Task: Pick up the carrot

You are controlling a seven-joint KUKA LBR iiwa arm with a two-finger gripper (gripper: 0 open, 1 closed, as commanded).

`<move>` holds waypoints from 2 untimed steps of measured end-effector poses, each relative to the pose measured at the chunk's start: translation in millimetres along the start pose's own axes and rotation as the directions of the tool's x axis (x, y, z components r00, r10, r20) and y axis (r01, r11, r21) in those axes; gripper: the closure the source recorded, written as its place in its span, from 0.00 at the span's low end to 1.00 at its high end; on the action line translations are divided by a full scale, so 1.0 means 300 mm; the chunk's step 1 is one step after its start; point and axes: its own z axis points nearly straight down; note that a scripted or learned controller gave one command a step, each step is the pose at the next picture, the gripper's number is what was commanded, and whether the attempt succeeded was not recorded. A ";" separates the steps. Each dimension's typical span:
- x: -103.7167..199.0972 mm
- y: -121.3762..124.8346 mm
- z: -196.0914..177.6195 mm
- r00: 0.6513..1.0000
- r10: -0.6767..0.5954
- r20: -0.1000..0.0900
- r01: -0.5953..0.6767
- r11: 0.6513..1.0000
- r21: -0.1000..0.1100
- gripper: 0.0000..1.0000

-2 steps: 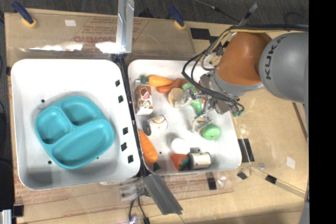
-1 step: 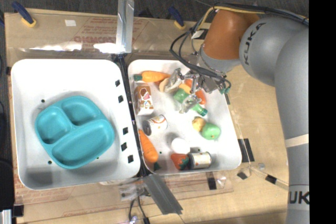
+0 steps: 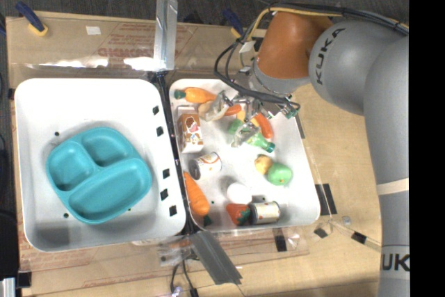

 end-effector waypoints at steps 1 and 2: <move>-0.003 0.003 -0.001 1.000 -0.015 0.000 0.015 1.000 0.000 0.00; -0.027 0.066 -0.002 0.998 -0.063 0.002 0.063 0.998 0.001 0.00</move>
